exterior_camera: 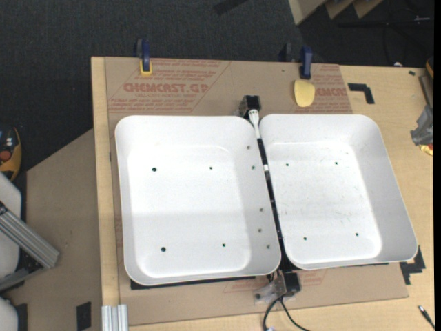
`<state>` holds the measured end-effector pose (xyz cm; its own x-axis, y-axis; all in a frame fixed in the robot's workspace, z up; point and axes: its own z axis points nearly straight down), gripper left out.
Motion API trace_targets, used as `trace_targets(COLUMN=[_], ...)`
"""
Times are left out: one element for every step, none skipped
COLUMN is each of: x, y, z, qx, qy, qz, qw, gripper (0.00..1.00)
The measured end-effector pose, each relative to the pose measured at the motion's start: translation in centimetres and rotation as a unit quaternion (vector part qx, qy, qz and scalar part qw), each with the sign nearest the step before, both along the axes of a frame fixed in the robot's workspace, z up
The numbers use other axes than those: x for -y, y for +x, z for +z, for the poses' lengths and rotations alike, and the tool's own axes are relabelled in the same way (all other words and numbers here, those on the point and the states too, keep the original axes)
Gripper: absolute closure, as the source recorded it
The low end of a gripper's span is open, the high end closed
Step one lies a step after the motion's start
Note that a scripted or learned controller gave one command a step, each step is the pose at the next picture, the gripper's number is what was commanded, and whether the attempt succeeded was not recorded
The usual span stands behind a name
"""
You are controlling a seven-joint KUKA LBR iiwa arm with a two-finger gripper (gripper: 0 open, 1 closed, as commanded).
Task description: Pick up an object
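Two white bins (131, 185) sit side by side on the counter (103, 150). Two blue clamps (144, 55) stand at 12 o'clock, with one pale yellow piece (304, 92) beside them. The gripper (422, 129) is at 3 o'clock; I cannot tell its opening.

Two white bins (186, 133), two clamps (144, 54)

Bears, on a flat brown board bench (103, 185), two shallow white plastic bins touching side by side, the right bin (386, 185) near the grey claw (422, 128), the left bin (127, 185) well beyond it, plus a pale yellow rounded piece (304, 93) just behind the nearer bin.
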<state>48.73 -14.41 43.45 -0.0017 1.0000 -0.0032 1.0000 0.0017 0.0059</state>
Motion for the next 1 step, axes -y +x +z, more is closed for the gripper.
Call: trace_targets(x=[0.29], y=[-0.94], z=[-10.82], qx=[-0.009], qy=[0.0031], qz=[-0.002], qw=[1.0], gripper=[1.0])
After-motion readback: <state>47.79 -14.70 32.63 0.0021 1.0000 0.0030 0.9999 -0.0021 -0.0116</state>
